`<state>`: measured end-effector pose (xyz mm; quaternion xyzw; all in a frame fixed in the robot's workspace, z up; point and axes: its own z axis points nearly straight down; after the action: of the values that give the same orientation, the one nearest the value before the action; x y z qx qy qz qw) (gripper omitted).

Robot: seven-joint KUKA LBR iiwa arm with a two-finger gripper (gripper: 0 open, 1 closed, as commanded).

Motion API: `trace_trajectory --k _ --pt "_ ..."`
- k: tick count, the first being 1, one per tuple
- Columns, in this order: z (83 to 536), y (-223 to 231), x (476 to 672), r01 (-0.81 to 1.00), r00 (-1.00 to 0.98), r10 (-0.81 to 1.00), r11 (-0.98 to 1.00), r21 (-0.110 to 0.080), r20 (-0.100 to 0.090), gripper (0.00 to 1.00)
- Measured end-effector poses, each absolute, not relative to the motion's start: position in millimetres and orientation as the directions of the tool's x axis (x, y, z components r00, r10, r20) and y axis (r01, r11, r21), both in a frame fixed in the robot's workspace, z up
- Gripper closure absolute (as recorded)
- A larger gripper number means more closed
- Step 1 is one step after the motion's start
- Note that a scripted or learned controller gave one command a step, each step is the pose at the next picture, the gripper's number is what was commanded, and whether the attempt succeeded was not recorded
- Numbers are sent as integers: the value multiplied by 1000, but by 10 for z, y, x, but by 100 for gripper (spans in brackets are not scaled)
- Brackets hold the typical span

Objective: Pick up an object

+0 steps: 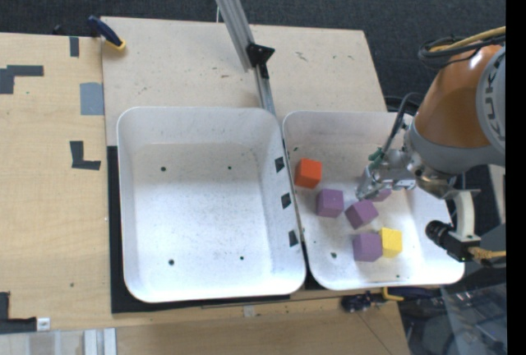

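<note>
- We reach in from the right, our grey arm (460,140) bent down at the orange band.
- Our pincer (371,191) hangs low, pointing down and leftward.
- We cannot make out its finger spread.

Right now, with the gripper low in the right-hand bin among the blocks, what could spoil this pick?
1. The gripper sits just above a tilted purple block, so it may nudge it instead of gripping it.
2. Another purple block touches the yellow block; a grasp there could drag both.
3. The arm works near the right bin's far wall, so a wide move might clip it.
</note>
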<state>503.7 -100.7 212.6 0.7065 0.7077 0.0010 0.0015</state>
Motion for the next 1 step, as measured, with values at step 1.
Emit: trace_trajectory --k 1 --pt "2175 -611 5327 1000 -6 1000 6 0 1 100"
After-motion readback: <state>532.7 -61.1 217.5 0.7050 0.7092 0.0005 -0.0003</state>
